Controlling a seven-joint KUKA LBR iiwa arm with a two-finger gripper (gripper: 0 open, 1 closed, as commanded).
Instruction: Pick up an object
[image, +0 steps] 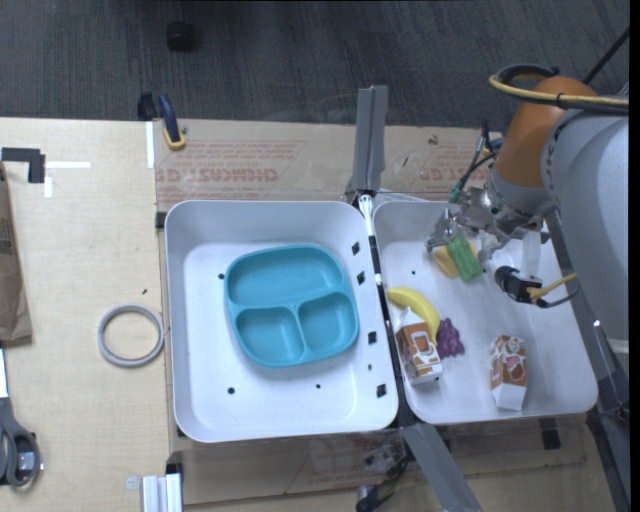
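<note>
My gripper (462, 238) reaches down into the far part of the right bin (560, 400), just over a small yellow and green object (458, 259) that lies at its tip. Whether that object is gripped is hidden by the wrist. Nearer the front of the same bin lie a yellow banana (415, 303), a purple bunch of grapes (450, 338), a brown and white carton (420, 352) and a second small carton (508, 371). The orange-banded arm (535, 130) comes in from the right.
The left bin (190, 380) holds a blue divided plate (290, 305). A grey ring (130, 333) lies on the bench to the left, with scissors (15, 452) at the lower left corner. A black and yellow piece (522, 285) hangs beside the wrist.
</note>
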